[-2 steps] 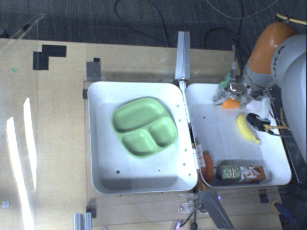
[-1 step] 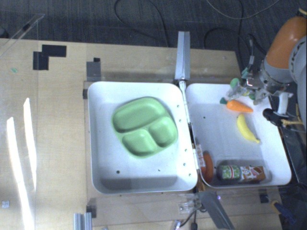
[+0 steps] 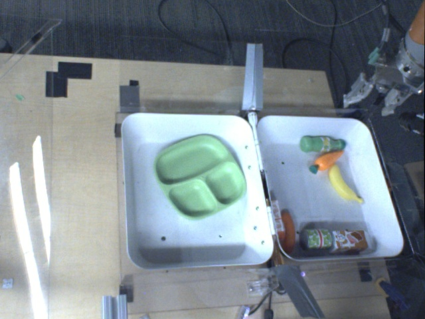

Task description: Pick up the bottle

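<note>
Green bottle near bin edge

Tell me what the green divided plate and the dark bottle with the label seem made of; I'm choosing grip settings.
The green plate looks like moulded plastic with a matte finish: uniform colour, soft rounded compartment edges, no sharp glare. The dark bottle, lying on its side along the right bin's near wall, looks like plastic or glass with a printed wrap label; its faint sheen leaves that open.
</note>
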